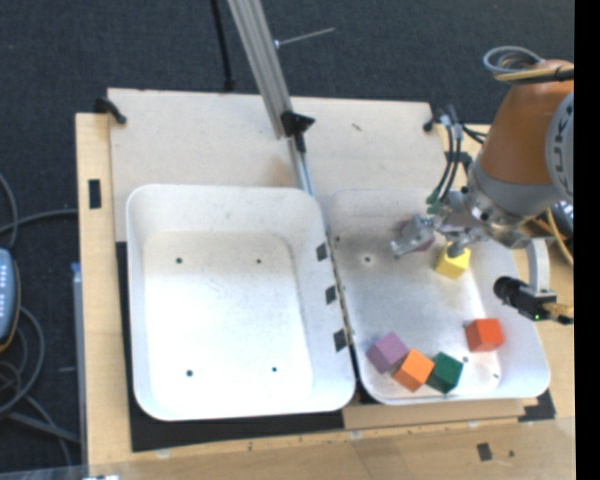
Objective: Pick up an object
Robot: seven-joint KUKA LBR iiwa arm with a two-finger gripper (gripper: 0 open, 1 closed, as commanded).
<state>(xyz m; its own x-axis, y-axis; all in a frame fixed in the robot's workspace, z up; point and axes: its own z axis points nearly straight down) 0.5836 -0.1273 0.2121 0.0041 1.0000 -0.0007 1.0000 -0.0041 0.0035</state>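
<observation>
My gripper [413, 238] hangs over the upper middle of the right bin [375, 288], reaching in from the right. A yellow block [452, 261] lies just to its lower right, partly under the wrist, and nothing shows in the gripper's grasp. Lower in the same bin lie a red-orange block [484, 334], a purple block [387, 351], an orange block [415, 368] and a green block [445, 372]; the last three touch in a row near the front rim.
The left bin [150, 218] sits beside the right one, with their rims meeting at the middle. A slanted metal post [265, 58] rises behind the bins. A black cable fitting [520, 295] sticks out by the right rim.
</observation>
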